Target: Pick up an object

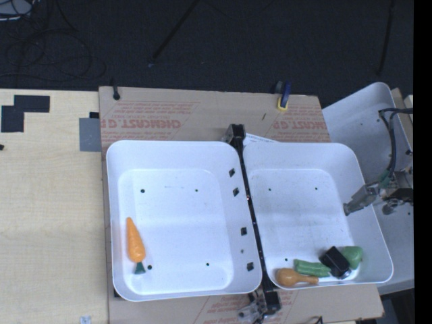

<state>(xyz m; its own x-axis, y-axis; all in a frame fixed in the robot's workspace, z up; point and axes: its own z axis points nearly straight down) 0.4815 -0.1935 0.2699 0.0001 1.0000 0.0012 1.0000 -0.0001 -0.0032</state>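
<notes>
Camera view: jaws [356,204] (state unclear) above right bin [378,275]

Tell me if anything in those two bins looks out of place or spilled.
Nothing stands out. The orange toy carrot lies alone in the left white bin; the green pieces, black block and orange-brown pear-shaped piece are huddled in the right white bin's near corner.

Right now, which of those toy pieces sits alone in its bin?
The orange carrot, lying by the left bin's near-left corner. The green piece, black block and orange pear-shaped piece cluster together in the right bin.
</notes>
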